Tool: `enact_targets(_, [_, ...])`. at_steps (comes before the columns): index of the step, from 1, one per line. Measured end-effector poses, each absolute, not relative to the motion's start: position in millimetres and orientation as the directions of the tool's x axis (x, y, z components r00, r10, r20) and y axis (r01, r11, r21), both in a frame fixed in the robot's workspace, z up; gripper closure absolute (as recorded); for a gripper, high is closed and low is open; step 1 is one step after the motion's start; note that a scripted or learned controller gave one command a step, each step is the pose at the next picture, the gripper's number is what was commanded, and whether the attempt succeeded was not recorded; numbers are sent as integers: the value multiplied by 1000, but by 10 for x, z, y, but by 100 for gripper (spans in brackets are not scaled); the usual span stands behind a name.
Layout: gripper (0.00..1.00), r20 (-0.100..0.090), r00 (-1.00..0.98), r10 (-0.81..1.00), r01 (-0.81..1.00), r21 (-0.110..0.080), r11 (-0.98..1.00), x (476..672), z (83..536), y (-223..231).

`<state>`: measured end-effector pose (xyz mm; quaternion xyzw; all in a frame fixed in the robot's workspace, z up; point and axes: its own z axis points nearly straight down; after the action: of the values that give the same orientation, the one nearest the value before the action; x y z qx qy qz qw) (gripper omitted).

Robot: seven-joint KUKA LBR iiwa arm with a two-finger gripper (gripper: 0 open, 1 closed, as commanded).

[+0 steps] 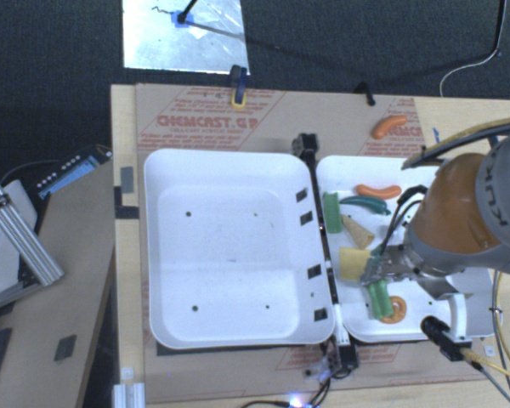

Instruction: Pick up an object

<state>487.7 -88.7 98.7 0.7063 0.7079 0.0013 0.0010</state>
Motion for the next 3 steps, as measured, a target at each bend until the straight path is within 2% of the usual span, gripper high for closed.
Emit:
enact_targets(1, [100,0,-12,1000,1000,16,12,5671,1905,-347])
enact_targets(2, [0,0,-3,1000,1000,2,3,5616,1844,-391])
enact_targets(3, [100,0,-7,1000,1000,4,7,5624,1953,-389])
